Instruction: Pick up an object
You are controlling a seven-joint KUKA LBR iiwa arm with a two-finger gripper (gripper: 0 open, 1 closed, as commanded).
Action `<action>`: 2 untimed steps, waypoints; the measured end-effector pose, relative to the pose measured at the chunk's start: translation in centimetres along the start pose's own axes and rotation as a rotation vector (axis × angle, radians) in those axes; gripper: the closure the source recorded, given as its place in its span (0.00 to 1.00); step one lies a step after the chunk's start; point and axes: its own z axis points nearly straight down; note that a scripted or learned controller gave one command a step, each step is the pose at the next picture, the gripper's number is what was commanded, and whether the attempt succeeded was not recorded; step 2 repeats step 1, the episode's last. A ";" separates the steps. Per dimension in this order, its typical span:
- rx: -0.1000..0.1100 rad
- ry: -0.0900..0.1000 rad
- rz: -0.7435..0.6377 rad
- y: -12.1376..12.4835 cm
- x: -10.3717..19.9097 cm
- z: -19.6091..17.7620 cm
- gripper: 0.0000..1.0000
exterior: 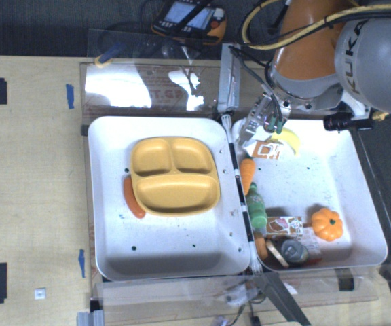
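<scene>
The jaws hang over the far left corner of the right bin, just above a small white and orange carton. Their tips are too blurred and tangled with cables to tell whether they are released or clenched, and nothing shows plainly between them.

Nearest in that bin, against its near wall, lies a grey round piece with a brown stick just left of it. Just beyond them a small printed box lies on its side, and an orange pumpkin sits just to its right. A green bottle lies along the bin's left wall, and a carrot lies beyond it along the same wall. The carton lies past the carrot, and a yellow banana lies just right of the carton.

In the left bin a yellow divided plate sits in the middle, with an orange sausage touching its near left edge.

Beyond the bins a clear sheet catches the light on the desk. Further back a handheld screen rests on the dark floor. The grey arm enters from the right at the far side, its orange band above the wrist.
</scene>
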 end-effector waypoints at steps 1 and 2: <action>0.000 -0.001 -0.065 -3.1 0.0 2.3 1.00; 0.000 -0.001 -0.065 -3.1 0.0 2.3 1.00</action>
